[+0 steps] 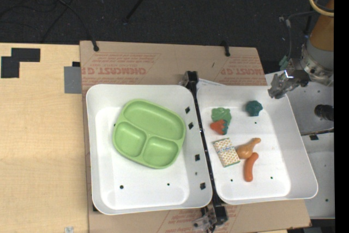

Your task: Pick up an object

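Claw (277,86) at far right edge of right bin (297,133), above rim; can't tell if apart or together. Teal ball (253,108) near it. Green plate (149,133) in left bin (103,112).

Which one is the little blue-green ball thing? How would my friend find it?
Look in the right white bin, the one without the green plate. Go to its far corner, near the gripper. The teal lump sits alone there, rounder and darker than the green-and-red toy beside it.
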You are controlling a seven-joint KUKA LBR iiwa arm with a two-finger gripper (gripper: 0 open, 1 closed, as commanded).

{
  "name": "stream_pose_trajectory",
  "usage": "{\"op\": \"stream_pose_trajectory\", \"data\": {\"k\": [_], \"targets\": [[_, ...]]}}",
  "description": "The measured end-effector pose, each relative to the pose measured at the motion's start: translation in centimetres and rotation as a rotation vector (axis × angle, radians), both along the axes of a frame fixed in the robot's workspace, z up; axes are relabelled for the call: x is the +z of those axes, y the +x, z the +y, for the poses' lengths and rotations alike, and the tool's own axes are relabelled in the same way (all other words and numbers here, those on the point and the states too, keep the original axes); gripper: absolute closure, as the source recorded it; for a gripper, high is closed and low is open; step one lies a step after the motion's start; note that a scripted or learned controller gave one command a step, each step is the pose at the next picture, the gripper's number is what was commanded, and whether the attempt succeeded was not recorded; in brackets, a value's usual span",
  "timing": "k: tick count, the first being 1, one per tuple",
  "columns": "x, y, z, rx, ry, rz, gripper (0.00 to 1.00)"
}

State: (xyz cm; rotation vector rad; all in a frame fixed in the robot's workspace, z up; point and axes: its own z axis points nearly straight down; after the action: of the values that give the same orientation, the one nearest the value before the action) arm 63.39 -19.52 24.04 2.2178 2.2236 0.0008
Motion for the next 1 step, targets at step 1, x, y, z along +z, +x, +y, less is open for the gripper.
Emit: {"op": "stream_pose_trajectory", "data": {"k": [1], "targets": [[0.46,-0.36,5.24,0.001,0.002,0.005,1.0]]}}
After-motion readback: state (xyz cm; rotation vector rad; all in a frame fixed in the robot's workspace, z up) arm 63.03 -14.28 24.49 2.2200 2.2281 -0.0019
